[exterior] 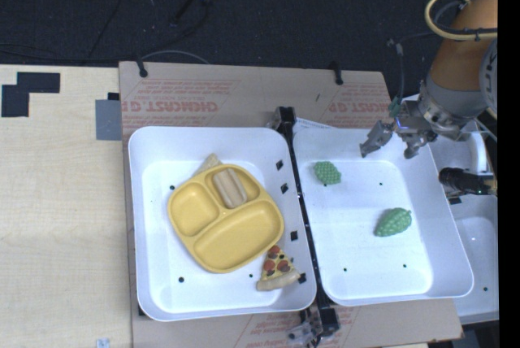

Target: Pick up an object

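Now the claw [394, 140] hangs at upper right, over the far rim of the right bin [455, 257], fingers spread apart and gripping nothing. Two green pieces lie in that bin: one [327, 172] near its upper left, one [393, 222] mid-right, well apart. In the left bin [150, 257] sits a yellow tray [231, 232] with a sausage [230, 188], a pizza slice [277, 272] just beside it.

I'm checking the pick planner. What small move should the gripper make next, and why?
Probably a short move left and down toward the small green piece. The gripper hangs open over the right bin's far edge with nothing between its fingers, and that piece lies nearest, with bare floor around it.
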`<state>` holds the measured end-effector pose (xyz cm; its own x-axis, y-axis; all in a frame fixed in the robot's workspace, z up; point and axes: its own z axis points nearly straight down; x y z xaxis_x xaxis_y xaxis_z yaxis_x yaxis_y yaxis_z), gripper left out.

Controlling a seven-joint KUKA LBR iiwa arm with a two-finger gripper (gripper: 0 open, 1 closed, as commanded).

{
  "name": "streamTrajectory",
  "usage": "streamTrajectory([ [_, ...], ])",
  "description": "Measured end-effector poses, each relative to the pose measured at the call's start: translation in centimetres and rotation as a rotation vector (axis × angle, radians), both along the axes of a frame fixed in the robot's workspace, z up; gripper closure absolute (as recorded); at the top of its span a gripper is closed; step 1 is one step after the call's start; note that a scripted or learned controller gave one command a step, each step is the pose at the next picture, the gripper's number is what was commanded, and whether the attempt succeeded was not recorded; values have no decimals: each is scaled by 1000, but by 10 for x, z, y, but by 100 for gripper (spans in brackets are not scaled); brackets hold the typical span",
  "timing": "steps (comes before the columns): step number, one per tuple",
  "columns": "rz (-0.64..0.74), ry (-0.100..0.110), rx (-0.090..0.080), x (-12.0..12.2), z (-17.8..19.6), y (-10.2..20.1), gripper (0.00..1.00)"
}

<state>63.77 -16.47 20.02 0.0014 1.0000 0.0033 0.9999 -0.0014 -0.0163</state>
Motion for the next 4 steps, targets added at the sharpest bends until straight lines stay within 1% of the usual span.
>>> streamTrajectory([
  [1,2,-13,-3,3,8,0,0],
  [2,1,-9,-2,3,-38,-7,0],
  [3,1,-9,-2,4,-102,-8,0],
  [4,2,-12,-3,3,-113,-7,0],
])
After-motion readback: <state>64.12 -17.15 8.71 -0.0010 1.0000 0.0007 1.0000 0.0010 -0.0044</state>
